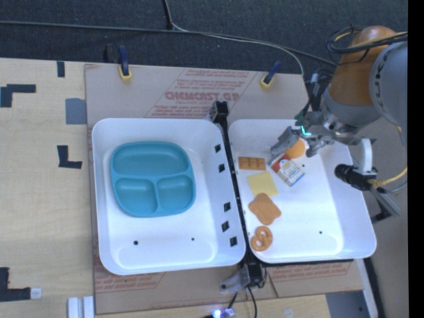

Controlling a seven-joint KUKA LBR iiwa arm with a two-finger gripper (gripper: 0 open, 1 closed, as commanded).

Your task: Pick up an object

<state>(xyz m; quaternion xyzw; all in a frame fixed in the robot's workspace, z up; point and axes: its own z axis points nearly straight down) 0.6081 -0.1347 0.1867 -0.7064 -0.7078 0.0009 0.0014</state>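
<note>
The small red-and-white carton (289,171) lies under our pincer (299,144), whose closure we cannot tell; we should centre, then descend straight.

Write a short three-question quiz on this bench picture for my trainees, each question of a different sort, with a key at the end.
1. True or false: the blue divided plate lies in the same bin as the pretzel.
2. Which item lies nearest the gripper? A) the pretzel B) the small carton C) the blue divided plate
3. Fill in: the yellow cheese slice lies between the waffle-like brown piece and the ____ .

Key
1. False: the plate is in the left bin, the pretzel in the right bin.
2. B
3. Toast-like brown slice
</note>
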